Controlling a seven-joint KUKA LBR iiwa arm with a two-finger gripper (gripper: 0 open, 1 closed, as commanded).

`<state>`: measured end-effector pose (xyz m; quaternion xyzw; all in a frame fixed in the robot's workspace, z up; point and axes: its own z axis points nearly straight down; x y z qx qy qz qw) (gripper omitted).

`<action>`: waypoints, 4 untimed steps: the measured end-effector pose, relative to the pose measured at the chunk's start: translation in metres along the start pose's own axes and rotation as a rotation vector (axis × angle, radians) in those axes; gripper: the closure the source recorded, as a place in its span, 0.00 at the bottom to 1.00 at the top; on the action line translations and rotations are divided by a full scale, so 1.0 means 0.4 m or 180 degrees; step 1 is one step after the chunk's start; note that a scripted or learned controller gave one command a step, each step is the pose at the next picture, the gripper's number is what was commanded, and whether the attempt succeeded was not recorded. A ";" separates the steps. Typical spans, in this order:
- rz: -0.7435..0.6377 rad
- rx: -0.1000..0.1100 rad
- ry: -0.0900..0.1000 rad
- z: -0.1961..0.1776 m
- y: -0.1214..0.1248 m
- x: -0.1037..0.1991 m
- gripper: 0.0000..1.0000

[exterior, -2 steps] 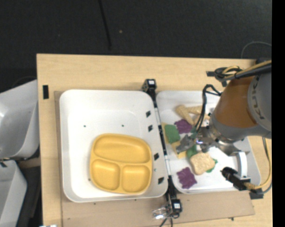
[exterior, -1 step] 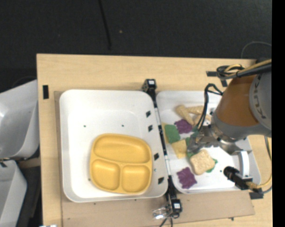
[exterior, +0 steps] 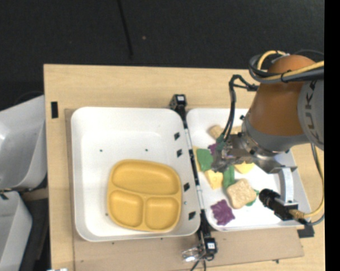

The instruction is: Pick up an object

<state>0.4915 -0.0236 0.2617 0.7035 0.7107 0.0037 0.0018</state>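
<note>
Down in the right bin [exterior: 254, 223], the gripper [exterior: 225, 158] sits low among a heap of small food-like pieces near the bin's left wall. Whether it has closed on anything cannot be told, since the wrist and the pieces crowd around it. A green piece [exterior: 204, 159] lies just beside it against the left wall, with a yellow piece [exterior: 215, 179] below that. A tan slice of bread [exterior: 241, 192] rests toward the bin's near edge, and a purple piece [exterior: 221, 211] lies close to the near left corner. Another tan bit [exterior: 216, 131] sits toward the far edge. The left bin [exterior: 102, 134] carries a yellow divided tray [exterior: 144, 195] in its near half, well apart from the arm [exterior: 279, 103].
</note>
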 end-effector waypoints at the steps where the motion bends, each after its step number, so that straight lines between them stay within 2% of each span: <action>1: 0.0002 0.0001 -0.0005 -0.172 0.053 0.172 1.00; 2: 0.0023 -0.0007 -0.0009 -0.415 0.002 0.146 1.00; 3: 0.0023 0.0022 -0.0014 -0.434 0.002 0.168 1.00; 4: 0.0045 0.0068 -0.0019 -0.127 -0.005 0.071 1.00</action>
